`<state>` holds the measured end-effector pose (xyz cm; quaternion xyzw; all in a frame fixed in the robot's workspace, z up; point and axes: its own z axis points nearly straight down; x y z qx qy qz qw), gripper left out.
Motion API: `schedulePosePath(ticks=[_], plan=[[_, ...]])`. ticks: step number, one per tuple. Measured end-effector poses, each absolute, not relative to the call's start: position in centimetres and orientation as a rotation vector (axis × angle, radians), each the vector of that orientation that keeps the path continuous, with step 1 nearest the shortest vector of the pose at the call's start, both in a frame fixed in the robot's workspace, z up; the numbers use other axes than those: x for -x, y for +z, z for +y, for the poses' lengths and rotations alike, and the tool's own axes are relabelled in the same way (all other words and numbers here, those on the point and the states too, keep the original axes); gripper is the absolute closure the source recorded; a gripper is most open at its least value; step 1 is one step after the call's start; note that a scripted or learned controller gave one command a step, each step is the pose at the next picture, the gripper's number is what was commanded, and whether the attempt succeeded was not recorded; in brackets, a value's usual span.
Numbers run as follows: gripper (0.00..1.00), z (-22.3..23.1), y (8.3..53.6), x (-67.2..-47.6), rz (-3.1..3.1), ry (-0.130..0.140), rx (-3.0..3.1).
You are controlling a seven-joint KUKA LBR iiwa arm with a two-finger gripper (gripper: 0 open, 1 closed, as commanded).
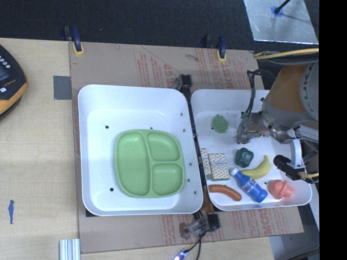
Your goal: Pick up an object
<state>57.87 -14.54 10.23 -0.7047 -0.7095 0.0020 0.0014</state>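
The right bin (217,99) holds a green bumpy ball (219,123), a dark green object (244,157), a yellow banana (260,168), a blue bottle (250,186), a red sausage (224,192), a pink toy (280,189) and a patterned cloth (216,166). My gripper (245,137) reaches in from the right and hangs over the bin, between the green ball and the dark green object, just above the latter. Nothing shows between its fingers.
The left bin (95,104) holds a light green divided plate (148,162). A yellow and black device (8,85) lies at the bench's left edge. Blue clamps (221,46) hold the cardboard base at the back. The grey arm (293,99) covers the right bin's far right corner.
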Motion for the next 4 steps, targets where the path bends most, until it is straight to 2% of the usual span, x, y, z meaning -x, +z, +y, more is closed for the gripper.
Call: schedulePosePath(ticks=[1,2,3,4], plan=[[0.00,-14.5,10.2,-57.9,-2.227,0.007,2.212],[0.00,-12.6,9.1,-54.1,-2.224,0.005,2.214],[1.00,-12.7,10.2,-54.1,-2.225,0.008,2.211],[1.00,-4.3,19.3,-57.9,-2.226,-0.001,2.214]])
